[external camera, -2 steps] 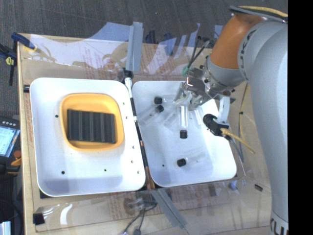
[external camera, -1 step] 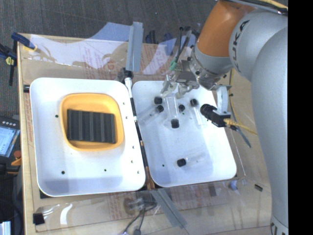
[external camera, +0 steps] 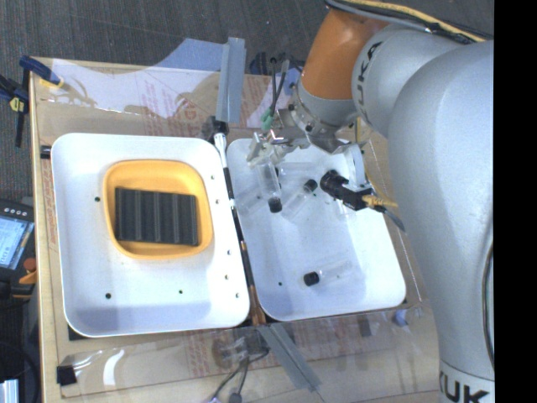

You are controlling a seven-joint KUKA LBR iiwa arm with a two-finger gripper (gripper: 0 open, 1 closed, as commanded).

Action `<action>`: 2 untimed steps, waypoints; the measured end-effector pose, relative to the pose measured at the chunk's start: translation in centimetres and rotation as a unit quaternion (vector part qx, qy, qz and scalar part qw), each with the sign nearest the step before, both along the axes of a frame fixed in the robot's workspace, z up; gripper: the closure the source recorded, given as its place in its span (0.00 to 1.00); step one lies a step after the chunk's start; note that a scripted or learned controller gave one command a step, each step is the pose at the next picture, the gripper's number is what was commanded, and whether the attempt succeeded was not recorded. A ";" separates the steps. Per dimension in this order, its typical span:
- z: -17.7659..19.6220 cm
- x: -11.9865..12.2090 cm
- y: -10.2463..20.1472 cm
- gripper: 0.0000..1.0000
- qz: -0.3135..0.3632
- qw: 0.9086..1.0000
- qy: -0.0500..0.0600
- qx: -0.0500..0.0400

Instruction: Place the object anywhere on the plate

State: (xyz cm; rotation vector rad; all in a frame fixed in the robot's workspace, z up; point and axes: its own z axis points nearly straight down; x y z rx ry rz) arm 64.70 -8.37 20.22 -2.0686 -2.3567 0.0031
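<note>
One grey arm with an orange band reaches in from the right, its gripper (external camera: 273, 175) hanging low over the far part of the right bin (external camera: 382, 288). Two slim fingers point down toward the bin floor, ends dark, and they look spread apart with bare white bin between them; nothing is pinched. Left bin (external camera: 75, 300) holds the plate (external camera: 155, 179), a yellow-rimmed dish with a dark ribbed middle, sitting in the far half of that bin and touching nothing else. The likely object (external camera: 311, 279) is a small dark piece lying on the floor of the right bin toward its near side, with a faint clear streak beside it that is too pale to identify. It lies well apart from the gripper and across the divide from the plate. Other small dark bits sit near the wrist hardware at the far side; whether they belong to the arm or are loose cannot be told. Judgement: this is the reach-and-pick step, no grasp made yet, so the task is barely begun. Next move calls for bringing the fingers over the small dark piece, lowering with it centred between them, closing, lifting clear of the bin wall, then carrying left to the plate. A piece that small could easily slip out.
</note>
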 end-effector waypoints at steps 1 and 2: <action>-1.0 0.9 2.2 1.00 0.114 0.993 -0.001 0.000; -1.1 -0.4 3.8 1.00 0.195 0.981 -0.001 0.000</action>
